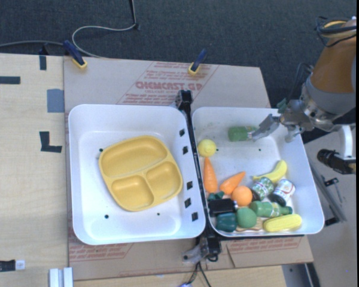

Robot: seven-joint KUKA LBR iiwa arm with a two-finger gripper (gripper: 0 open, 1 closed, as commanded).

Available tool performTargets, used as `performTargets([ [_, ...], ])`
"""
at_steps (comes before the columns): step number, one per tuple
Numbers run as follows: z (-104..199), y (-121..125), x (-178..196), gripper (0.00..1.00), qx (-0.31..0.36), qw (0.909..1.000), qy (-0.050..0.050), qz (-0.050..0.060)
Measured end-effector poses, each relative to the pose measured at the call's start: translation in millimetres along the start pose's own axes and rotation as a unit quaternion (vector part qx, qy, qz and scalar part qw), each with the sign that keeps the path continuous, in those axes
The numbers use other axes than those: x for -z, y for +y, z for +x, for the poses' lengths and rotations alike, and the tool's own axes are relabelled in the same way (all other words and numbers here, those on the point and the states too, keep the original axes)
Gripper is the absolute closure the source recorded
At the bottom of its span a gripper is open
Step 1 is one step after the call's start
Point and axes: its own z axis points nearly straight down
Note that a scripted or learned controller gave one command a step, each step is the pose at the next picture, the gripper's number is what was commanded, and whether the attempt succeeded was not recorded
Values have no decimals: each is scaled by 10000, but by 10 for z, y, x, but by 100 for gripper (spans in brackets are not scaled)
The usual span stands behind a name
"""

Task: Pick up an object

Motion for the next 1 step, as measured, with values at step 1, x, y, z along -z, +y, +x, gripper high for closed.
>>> performTargets([
  [1,134,551,-974,0,1,10000,4,14],
])
